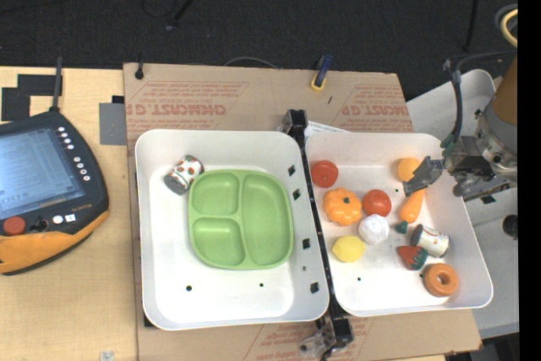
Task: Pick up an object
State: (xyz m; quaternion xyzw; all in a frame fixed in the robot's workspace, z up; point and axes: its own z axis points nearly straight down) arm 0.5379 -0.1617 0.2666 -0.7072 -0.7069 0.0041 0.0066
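right bin [473, 266]: toy foods just beside the jaws [439, 172], on their far side from the arm: a small orange fruit [408, 168] at the jaw tips, an orange carrot [413, 205] just below, a red tomato [377, 203], an orange pumpkin [342, 206], a white ball [373, 228], a yellow lemon [348, 248], a glazed donut [440, 279]. arm [499, 131] enters over the bin's rim, wrist low and tilted inward; whether the jaws are spread or pressed together cannot be told.
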